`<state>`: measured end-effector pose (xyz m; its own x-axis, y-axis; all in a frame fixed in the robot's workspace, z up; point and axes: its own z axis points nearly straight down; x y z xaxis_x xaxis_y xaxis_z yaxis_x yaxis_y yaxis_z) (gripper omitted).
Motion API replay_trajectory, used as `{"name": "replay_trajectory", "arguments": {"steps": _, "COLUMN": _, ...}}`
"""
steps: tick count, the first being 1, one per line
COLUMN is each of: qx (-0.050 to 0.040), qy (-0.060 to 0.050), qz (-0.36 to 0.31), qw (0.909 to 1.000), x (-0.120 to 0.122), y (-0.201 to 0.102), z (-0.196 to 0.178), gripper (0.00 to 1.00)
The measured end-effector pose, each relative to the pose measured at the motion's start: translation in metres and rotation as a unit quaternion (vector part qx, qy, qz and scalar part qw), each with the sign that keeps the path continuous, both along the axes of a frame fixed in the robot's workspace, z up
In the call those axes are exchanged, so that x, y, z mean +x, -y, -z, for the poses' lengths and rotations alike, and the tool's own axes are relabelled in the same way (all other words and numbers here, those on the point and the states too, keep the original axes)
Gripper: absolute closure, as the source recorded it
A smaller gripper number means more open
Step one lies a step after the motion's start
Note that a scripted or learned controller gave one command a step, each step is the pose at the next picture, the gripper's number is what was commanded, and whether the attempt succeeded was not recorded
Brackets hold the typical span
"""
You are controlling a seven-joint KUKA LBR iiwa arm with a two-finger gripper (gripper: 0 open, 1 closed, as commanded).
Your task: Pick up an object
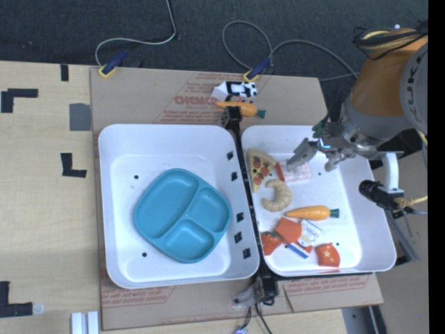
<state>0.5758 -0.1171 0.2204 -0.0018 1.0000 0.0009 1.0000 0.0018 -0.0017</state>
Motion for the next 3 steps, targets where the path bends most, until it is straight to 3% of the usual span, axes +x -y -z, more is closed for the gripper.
{"name": "replay_trajectory", "arguments": {"steps": 1, "qx": -0.0007, "qy": 0.004, "qz": 0.001, "qw": 1.0, "x": 0.026, "y": -0.02, "z": 0.133, "gripper": 0.0}}
{"name": "replay_trajectory", "arguments": {"steps": 2, "qx": -0.0008, "qy": 0.002, "qz": 0.0, "qw": 1.0, "x": 0.077, "y": -0.02, "z": 0.135, "gripper": 0.0}}
{"name": "replay_trajectory", "arguments": {"steps": 3, "qx": -0.0016, "qy": 0.002, "qz": 0.001, "qw": 1.0, "x": 0.065, "y": -0.023, "z": 0.135, "gripper": 0.0}}
